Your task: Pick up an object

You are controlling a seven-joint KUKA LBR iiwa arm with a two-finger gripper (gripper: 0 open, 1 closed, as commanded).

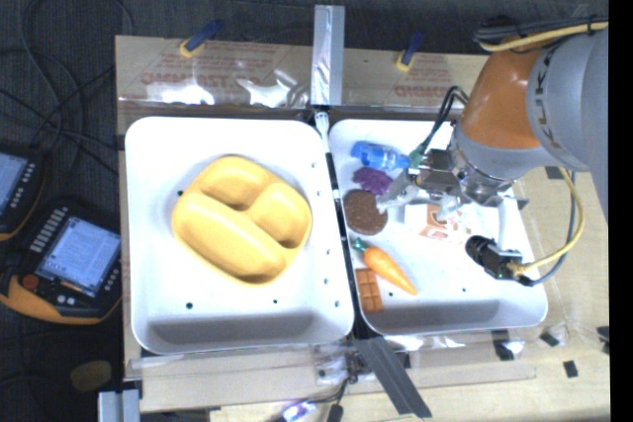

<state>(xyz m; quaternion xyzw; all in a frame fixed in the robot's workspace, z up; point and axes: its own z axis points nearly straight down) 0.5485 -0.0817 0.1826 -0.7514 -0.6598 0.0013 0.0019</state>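
Several small items (379,212) beside tool (427,198).

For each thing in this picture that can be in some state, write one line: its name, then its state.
yellow object: lying in the left bin
blue object: lying in the right bin
purple object: lying beside the blue one
brown disc: lying flat
carrot: lying on its side
gripper: over the right bin, holding nothing visible

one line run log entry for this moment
arm over right bin | gripper low near purple object and brown disc | carrot untouched | nothing seen held
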